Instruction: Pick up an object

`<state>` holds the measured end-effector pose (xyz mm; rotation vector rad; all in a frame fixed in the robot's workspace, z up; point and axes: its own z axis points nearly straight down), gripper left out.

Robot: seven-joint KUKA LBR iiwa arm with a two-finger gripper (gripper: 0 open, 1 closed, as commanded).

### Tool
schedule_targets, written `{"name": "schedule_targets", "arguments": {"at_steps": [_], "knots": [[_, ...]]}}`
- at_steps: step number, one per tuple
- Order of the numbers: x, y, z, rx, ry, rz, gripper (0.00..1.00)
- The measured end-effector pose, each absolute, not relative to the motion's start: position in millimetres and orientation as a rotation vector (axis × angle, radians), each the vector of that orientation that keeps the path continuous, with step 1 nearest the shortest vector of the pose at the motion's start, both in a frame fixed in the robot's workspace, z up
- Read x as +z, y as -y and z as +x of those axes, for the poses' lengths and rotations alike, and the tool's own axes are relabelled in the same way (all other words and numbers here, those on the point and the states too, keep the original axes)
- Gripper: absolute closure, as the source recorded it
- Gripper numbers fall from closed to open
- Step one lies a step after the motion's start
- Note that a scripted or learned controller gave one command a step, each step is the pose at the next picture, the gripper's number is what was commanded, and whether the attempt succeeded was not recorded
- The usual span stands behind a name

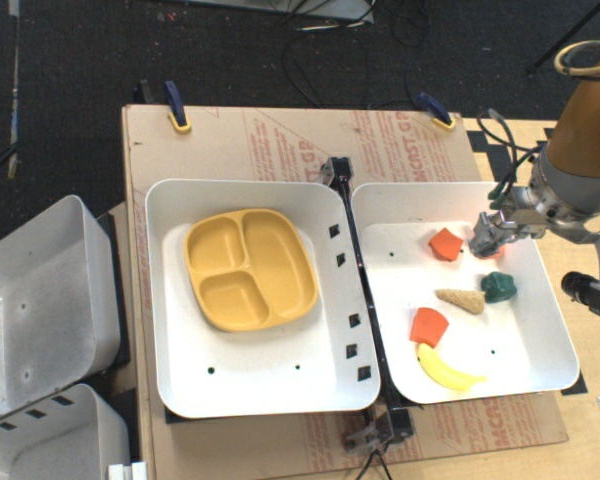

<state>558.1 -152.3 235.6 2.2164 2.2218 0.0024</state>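
Note:
The right bin [540,353] holds an orange block [445,244], a dark teal lump [498,287], a tan cone-shaped piece [461,300], a red-orange block [429,325] and a yellow banana [448,369]. My gripper [485,239] hangs low over the bin's upper right part, just right of the orange block and above the teal lump. A small patch of red shows under its tip. The arm's grey wrist and orange band rise to the right of it.
In the left bin [170,368] lies a yellow divided plate [250,268]. A black divider with clips [355,288] runs between the bins. Grey tubs [40,298] stand off the bench at the left. Cables hang beside the wrist.

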Motion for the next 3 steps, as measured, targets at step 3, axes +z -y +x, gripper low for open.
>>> {"name": "schedule_targets", "arguments": {"at_steps": [3], "knots": [[211,-5,518.4,-0.002,-2.231,2.216,1.0]]}}
